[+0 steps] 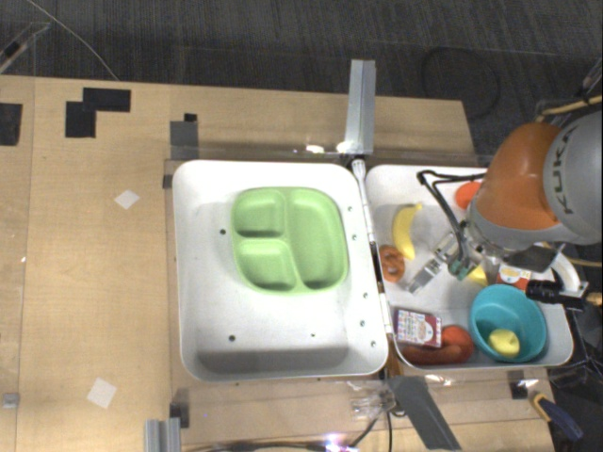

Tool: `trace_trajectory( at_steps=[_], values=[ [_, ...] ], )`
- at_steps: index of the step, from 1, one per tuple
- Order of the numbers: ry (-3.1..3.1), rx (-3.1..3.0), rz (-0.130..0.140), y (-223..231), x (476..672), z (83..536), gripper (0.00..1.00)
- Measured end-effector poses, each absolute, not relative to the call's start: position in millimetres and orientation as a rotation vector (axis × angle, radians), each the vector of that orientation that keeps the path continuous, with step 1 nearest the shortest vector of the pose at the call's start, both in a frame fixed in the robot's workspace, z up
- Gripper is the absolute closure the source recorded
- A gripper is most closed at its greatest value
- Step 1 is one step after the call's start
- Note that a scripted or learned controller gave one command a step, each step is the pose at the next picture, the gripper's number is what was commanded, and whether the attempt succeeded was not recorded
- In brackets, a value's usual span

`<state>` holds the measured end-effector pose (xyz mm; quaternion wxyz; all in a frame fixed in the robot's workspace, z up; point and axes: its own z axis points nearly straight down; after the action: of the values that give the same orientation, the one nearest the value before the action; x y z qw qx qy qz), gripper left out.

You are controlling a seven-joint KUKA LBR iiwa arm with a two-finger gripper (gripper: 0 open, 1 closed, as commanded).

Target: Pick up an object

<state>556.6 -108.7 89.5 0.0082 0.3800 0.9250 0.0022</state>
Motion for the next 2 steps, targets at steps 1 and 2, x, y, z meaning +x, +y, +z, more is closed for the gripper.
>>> trace_trajectory(
  at_steps=[1,2],
  values=[
    [2.778,1.443,0.007,-100.8,603.7,88.3,0.0],
    [2.687,1.606,0.007,-119.7,581.8,88.7,0.0]
  ],
)
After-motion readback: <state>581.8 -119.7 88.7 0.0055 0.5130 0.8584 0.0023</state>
